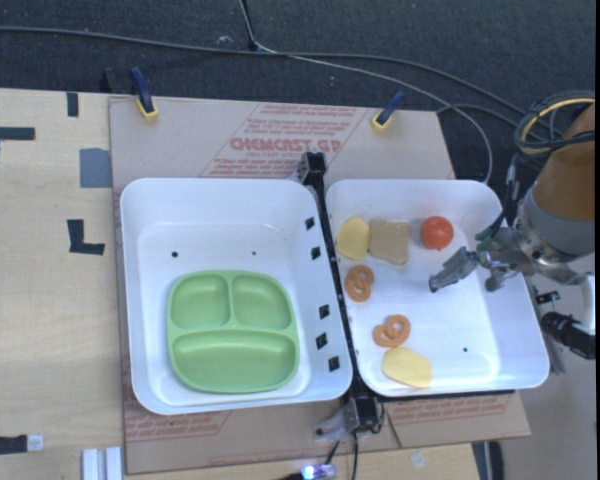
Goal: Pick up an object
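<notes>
two bins sit side by side on a board [280,133]. the left bin [140,208] holds a divided plate [232,330] toward its 6 o'clock side. in the right bin [480,363], a tomato [437,232] lies at 12 o'clock, with what may be a bread slice [388,240] at its 9 o'clock. the gripper [470,268] hangs at the tomato's 5 o'clock.

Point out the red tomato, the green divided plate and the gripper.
red tomato [437,232], camera view, middle of its round top.
green divided plate [232,368], camera view, floor of its large lower compartment.
gripper [450,276], camera view, between its fingertips over the right bin.
</notes>
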`<state>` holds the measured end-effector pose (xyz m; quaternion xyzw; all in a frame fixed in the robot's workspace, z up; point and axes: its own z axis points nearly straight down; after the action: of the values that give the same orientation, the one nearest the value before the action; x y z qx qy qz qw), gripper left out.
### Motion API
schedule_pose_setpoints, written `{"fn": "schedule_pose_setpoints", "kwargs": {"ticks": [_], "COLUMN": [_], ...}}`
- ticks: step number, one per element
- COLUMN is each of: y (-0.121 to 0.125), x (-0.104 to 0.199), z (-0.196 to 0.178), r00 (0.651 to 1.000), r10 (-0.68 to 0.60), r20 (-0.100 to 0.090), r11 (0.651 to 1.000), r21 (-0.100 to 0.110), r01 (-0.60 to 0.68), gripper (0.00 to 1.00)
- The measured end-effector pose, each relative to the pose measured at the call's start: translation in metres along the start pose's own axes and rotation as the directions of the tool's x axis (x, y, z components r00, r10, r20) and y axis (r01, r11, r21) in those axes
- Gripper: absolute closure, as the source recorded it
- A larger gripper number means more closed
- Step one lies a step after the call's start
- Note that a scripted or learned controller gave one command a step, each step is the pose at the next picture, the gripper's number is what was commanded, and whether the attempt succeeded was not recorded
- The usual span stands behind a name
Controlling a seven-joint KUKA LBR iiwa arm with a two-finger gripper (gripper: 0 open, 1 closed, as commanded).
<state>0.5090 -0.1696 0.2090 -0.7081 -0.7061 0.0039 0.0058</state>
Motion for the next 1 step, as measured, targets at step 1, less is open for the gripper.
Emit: {"fn": "schedule_pose_setpoints", "kwargs": {"ticks": [1], "y": [0.0029], "x": [0.0004], "z": [-0.0065], "r00": [1.000], "r10": [-0.004], "r20": [0.003], "r11": [1.000], "r21": [-0.012], "r01": [0.004], "gripper": [0.00]}}
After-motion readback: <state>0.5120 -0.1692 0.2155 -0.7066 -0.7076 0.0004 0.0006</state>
